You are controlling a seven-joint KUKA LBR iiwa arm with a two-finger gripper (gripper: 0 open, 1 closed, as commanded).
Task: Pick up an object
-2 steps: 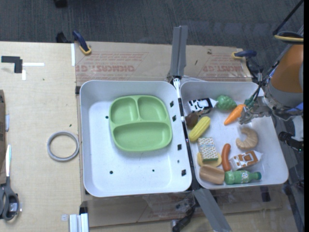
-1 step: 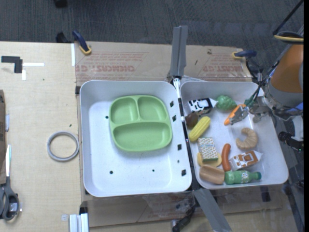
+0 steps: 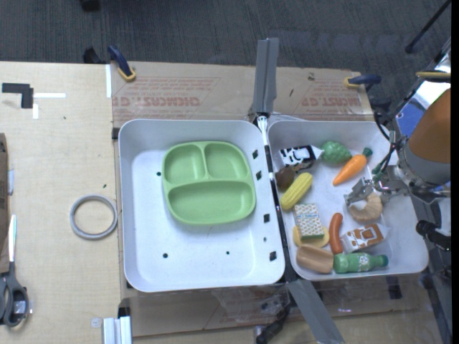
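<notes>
Nearest the camera, a green bottle lies along the right bin front wall. Gripper hangs spread above a croissant, beside a carrot.

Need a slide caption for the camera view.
End effector low in the right bin among toy foods; green divided plate in the left bin.

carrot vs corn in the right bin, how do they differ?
Colour: the carrot is orange with a green top; the corn is yellow.
Shape: the carrot tapers to a point; the corn is blunt and thicker.
Place: the carrot lies nearer the gripper; the corn lies against the bin's left wall, beside the divider.
Shared: both are toy vegetables, lying flat on a similar slant in the right bin.
</notes>
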